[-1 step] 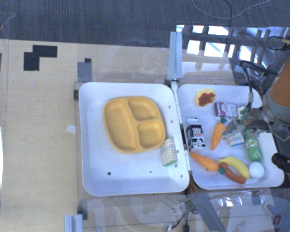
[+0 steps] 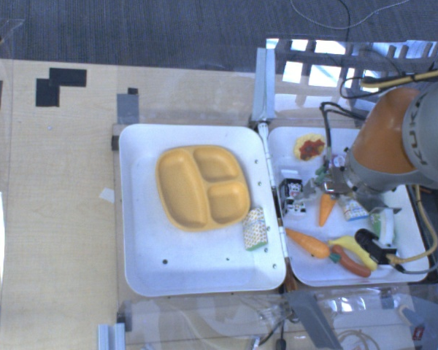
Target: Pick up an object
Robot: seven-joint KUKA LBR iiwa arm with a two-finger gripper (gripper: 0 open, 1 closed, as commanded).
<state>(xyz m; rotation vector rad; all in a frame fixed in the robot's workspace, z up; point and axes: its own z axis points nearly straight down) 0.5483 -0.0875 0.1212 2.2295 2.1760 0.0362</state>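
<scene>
Hot dog (image 2: 350, 262) arm-side bin | arm (image 2: 394, 141) hides fingers (image 2: 328, 184); grip state unclear | carrot (image 2: 325, 210) below

Pale wooden bench (image 2: 58, 195) carries two shallow white bins. Left bin (image 2: 146, 268) sits centre; right bin (image 2: 303, 272) touches it at three o'clock.

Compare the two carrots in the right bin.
The carrot under the gripper stands nearly vertical in the view; the front carrot lies slanted, nearly crosswise. The first sits mid-bin by the arm; the second sits nearer the front edge, beside the banana. Both are orange and tapered.
</scene>
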